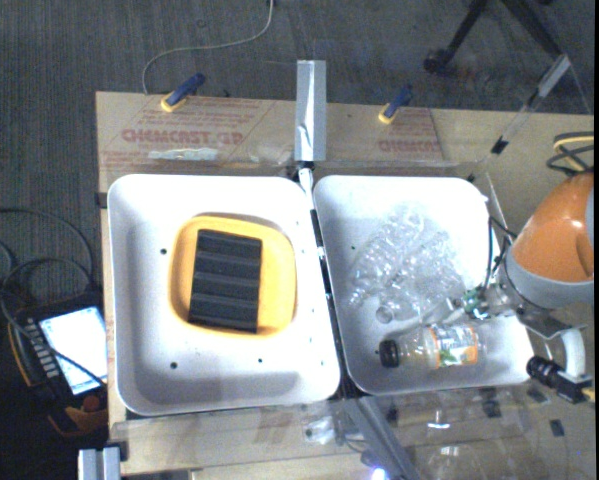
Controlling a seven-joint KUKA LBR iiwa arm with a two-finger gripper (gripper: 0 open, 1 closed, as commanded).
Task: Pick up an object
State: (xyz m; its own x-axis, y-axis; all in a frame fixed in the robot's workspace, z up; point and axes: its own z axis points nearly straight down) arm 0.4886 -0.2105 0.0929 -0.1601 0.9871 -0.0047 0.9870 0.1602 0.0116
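Observation:
A small clear bottle (pixel 434 348) with a black cap and an orange label lies on its side near the front of the right bin (pixel 331 268), cap pointing left. Behind it sits a crumpled clear plastic piece (pixel 404 258). In the left bin (pixel 129 268) rests a yellow pad with a black ridged top (pixel 231 276). My gripper (pixel 476 305) comes in from the right, low over the right bin, just above the bottle's right end and at the edge of the clear plastic. The orange band of the arm (pixel 559 240) hangs over the bin's right rim.
A metal post (pixel 309 113) stands behind the seam between the bins. Two blue-and-yellow clamps (pixel 182 92) (pixel 396 103) hold the cardboard backing. A tablet and cables (pixel 69 343) lie on the floor to the left.

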